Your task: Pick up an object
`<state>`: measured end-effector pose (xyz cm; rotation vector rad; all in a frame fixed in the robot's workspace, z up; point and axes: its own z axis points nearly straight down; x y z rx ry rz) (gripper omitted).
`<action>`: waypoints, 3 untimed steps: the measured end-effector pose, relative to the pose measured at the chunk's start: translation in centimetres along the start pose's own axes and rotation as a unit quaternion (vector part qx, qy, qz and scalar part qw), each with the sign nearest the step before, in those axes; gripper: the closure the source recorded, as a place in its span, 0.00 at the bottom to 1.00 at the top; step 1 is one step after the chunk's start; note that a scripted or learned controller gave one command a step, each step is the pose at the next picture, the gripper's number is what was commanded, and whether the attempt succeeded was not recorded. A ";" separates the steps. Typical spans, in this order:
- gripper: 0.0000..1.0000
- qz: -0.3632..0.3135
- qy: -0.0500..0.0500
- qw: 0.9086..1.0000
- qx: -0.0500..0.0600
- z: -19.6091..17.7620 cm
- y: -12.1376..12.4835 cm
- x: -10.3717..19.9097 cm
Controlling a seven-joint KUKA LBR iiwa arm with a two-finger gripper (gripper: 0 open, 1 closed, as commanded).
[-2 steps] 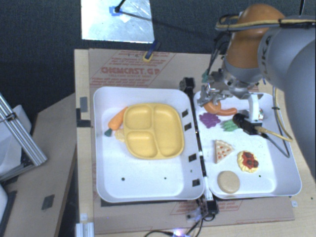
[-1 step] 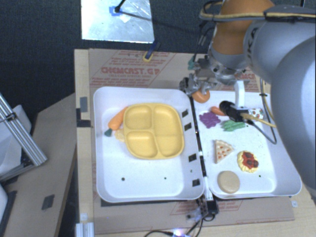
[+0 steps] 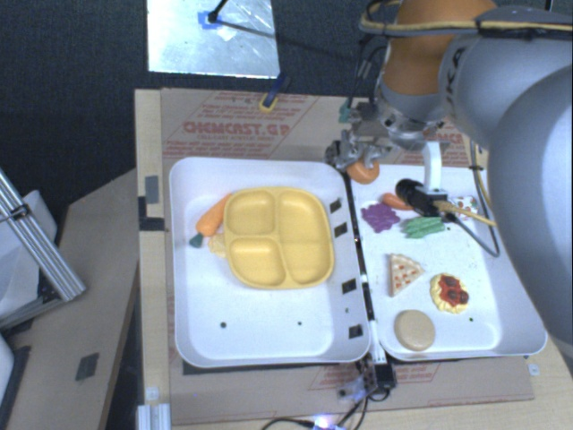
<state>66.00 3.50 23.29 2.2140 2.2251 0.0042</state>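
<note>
My gripper (image 3: 356, 157) hangs over the far left corner of the right bin (image 3: 488, 330). An orange rounded piece (image 3: 365, 173) lies right under its tip, touching or nearly touching it. Whether the piece is gripped is hidden. Further into that bin lie a small orange bit (image 3: 394, 202), purple grapes (image 3: 380, 217), green beans (image 3: 423, 227), a pizza slice (image 3: 403, 272), a round yellow piece with red topping (image 3: 449, 292) and a tan round cookie (image 3: 414, 329).
The left bin (image 3: 269, 340) holds a yellow divided plate (image 3: 273, 237) with a carrot (image 3: 211, 216) at its left side. A ridge with black clips (image 3: 352, 240) separates the two bins. My arm's grey body covers the right bin's far right side.
</note>
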 end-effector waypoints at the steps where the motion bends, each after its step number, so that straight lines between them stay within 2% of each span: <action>1: 1.00 0.000 0.000 1.000 0.002 1.9 0.0 0.9; 2: 1.00 0.002 0.000 1.000 0.000 0.1 -0.7 0.2; 3: 1.00 0.002 0.000 1.000 0.001 0.9 -0.7 -0.1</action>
